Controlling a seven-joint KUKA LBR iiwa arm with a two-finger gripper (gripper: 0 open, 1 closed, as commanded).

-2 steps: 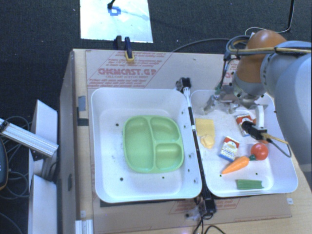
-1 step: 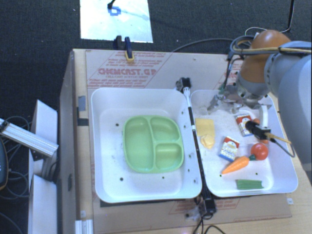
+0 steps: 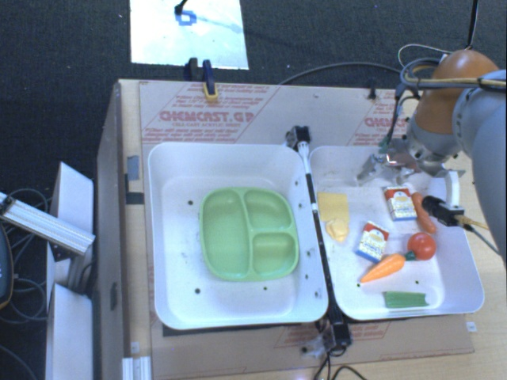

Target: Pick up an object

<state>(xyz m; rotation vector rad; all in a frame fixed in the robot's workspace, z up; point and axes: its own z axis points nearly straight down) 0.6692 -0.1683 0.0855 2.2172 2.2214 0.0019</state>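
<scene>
Over the far corner of the right bin (image 3: pixel 475 295), the gripper (image 3: pixel 394 161) is hovering with nothing between its fingers; whether the jaws are apart or together I cannot tell. Toys are lying just below it: a small carton (image 3: pixel 401 203), a second carton (image 3: pixel 371 241), a tomato (image 3: pixel 421 245), a carrot (image 3: pixel 383 267), a yellow cheese wedge (image 3: pixel 333 214) and a green pod (image 3: pixel 405 298). The left bin (image 3: pixel 170 291) is holding a green divided plate (image 3: pixel 249 233). Judging by this, the arm is approaching (no grasp yet); next it needs to line up over one item, likely the nearest carton, and descend.
</scene>
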